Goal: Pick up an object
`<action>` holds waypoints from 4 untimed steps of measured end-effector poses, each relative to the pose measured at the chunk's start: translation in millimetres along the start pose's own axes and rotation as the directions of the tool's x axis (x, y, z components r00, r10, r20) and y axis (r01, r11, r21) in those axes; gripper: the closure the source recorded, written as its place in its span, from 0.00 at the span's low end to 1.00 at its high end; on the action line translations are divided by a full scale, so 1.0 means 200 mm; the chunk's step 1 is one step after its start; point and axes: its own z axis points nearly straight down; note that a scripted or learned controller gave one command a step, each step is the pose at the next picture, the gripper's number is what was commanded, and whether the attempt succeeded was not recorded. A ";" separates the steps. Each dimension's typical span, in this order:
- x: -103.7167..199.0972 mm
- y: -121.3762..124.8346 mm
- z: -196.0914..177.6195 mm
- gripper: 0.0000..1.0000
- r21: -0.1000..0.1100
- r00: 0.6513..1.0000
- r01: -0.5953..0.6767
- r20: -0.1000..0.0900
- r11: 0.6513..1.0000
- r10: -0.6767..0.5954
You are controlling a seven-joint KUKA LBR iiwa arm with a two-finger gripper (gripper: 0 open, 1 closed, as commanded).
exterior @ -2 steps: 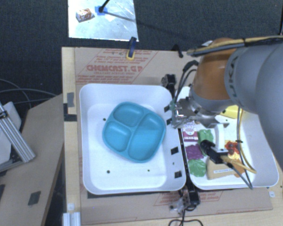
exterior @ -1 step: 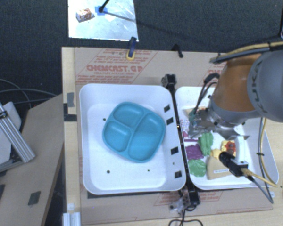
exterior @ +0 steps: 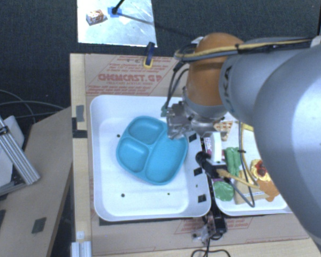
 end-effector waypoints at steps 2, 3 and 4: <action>0.00 -0.12 -1.28 1.00 -0.014 1.000 -0.012 0.002 1.000 0.012; 0.33 -0.08 -0.91 1.00 0.010 1.000 -0.006 0.005 1.000 0.006; 0.12 -0.44 -0.41 1.00 0.019 1.000 -0.018 0.009 1.000 0.018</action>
